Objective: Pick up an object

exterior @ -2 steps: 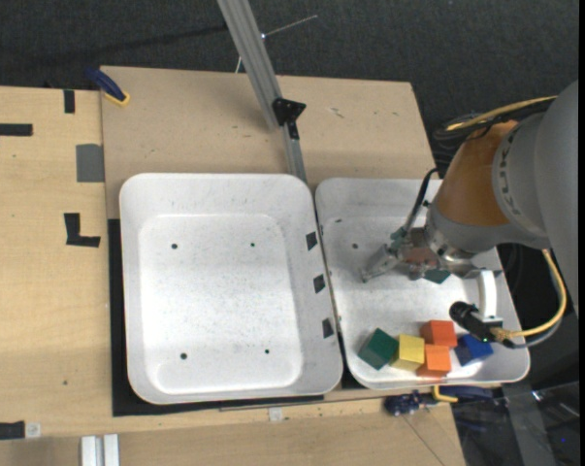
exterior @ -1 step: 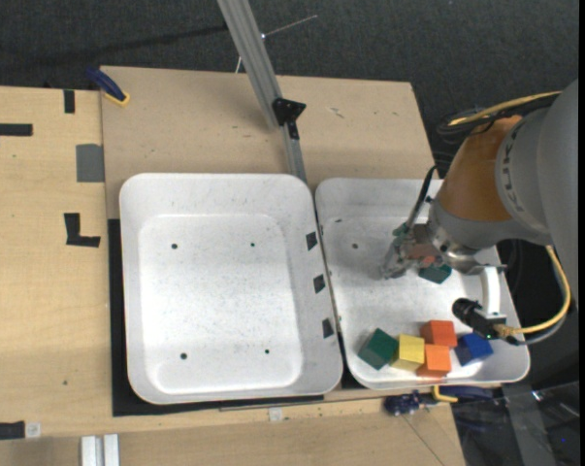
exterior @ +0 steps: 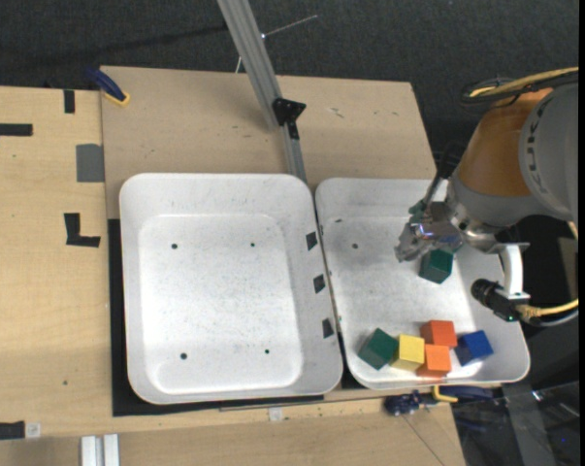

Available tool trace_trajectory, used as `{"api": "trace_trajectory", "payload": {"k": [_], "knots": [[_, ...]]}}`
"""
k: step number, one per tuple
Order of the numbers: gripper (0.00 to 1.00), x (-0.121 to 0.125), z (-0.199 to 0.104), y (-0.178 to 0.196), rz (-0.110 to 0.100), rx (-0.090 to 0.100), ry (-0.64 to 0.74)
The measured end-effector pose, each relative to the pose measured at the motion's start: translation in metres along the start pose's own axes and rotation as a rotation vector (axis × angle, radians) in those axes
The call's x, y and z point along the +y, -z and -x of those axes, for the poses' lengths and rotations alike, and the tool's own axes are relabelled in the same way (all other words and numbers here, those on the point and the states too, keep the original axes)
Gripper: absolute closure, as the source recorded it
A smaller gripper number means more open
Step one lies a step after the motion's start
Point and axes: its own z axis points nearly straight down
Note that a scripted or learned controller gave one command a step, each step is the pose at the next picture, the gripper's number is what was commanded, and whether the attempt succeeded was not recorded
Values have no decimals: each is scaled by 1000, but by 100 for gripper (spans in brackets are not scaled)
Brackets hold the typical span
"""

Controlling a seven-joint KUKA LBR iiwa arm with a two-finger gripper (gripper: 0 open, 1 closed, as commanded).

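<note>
My gripper (exterior: 423, 241) hangs over the right bin (exterior: 370, 212), near its right side. A dark green block (exterior: 436, 265) sits just below and to the right of the gripper tip, very close to it; contact cannot be made out. At the bin's front right lies a cluster of blocks: a green one (exterior: 377, 348), a yellow one (exterior: 410, 349), two orange ones (exterior: 438, 334) and a blue one (exterior: 474, 346).
The left bin (exterior: 137, 260) stands beside the right one, with a shared raised rim between them. A slanted metal pole (exterior: 258, 51) crosses the bench at the back. The arm's orange band (exterior: 491, 153) and cables fill the right side.
</note>
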Motion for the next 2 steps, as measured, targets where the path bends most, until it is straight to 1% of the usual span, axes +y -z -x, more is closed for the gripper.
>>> {"api": "trace_trajectory", "payload": {"k": [1,2], "knots": [[100,11,-2,54,6,-1,1],[100,11,-3,66,1,1,0]]}}
